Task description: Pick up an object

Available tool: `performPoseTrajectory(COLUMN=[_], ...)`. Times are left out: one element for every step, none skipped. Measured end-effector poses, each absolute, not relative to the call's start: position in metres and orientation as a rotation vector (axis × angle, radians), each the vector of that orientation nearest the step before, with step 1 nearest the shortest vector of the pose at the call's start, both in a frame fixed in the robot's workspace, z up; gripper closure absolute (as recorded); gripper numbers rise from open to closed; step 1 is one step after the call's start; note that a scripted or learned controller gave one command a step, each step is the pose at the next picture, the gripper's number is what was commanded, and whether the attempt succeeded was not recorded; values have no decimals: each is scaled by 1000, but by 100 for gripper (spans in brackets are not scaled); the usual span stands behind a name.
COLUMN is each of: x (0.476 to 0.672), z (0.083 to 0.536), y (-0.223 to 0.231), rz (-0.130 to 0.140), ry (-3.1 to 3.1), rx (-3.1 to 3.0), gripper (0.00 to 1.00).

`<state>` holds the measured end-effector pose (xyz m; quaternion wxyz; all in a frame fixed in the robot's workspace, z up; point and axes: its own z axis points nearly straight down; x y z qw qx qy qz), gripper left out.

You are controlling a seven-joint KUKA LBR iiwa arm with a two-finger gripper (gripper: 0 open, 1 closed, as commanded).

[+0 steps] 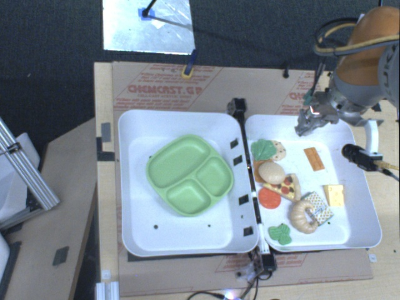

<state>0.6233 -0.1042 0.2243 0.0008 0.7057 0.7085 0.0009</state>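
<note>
My gripper [304,128] hangs over the far edge of the right bin [359,230], near its back rim, with nothing seen between its fingers. Toy food lies in that bin: a green leafy piece [263,149] with a cookie [279,150], a tan bun [271,171], a pizza slice [288,187], a red tomato slice [269,198], a bagel [302,218], a patterned packet [319,207], a small green piece [280,233], an orange cracker [314,159] and a yellow cheese block [334,195]. The orange cracker is the nearest item, below and right of the gripper.
The left bin [134,230] bears a green divided plate [189,175]. A black divider with clips [245,167] runs between the bins. A shiny metal sheet [149,17] lies beyond the bench at the back.
</note>
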Motion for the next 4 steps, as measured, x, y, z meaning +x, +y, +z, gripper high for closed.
performPoseTrajectory(x=[650,655,657,651], z=[233,217,216,225], y=[-54,-25,-21,-25], rz=[5,2,2,2], ry=[2226,2226,2227,2223], rx=[2214,2214,2213,2218], gripper=[100,100,100,100])
